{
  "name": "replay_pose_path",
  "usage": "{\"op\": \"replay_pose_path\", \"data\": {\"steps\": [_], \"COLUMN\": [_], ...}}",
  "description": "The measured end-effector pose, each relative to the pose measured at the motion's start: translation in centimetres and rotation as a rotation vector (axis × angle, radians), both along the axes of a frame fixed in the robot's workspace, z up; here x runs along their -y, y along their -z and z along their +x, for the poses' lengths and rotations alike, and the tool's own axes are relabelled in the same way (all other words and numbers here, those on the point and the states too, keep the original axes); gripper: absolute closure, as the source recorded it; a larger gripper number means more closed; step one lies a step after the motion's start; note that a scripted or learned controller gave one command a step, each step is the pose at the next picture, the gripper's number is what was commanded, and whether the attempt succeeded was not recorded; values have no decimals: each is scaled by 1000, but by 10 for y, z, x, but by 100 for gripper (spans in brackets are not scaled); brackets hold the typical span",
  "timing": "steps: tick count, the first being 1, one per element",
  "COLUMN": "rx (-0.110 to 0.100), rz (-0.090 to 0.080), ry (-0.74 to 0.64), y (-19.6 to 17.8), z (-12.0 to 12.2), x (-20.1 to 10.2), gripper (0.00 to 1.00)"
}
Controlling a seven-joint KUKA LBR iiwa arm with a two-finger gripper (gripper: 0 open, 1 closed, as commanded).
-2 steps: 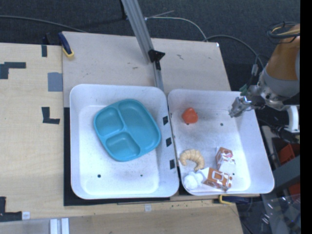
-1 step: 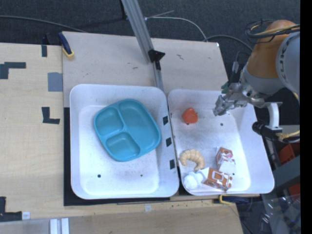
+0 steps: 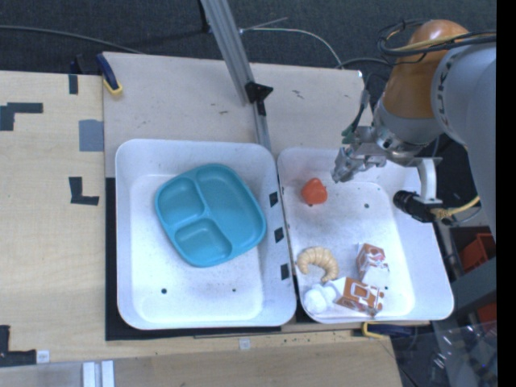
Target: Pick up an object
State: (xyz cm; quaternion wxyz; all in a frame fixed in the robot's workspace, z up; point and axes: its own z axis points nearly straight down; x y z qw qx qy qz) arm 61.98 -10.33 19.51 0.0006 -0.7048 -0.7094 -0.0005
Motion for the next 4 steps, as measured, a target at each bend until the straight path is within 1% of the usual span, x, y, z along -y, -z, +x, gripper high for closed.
{"op": "replay_pose_path", "data": {"steps": [1, 2, 3, 4], "rx": [-1, 0, 0, -1], "rz": [0, 1, 0, 0], "ry": [0, -1, 0, 0], "y": [-3, -5, -6, -7], "z": [7, 28, 43, 48], "x": [-44, -98, -148, -201], "gripper": [100, 100, 100, 100]}}
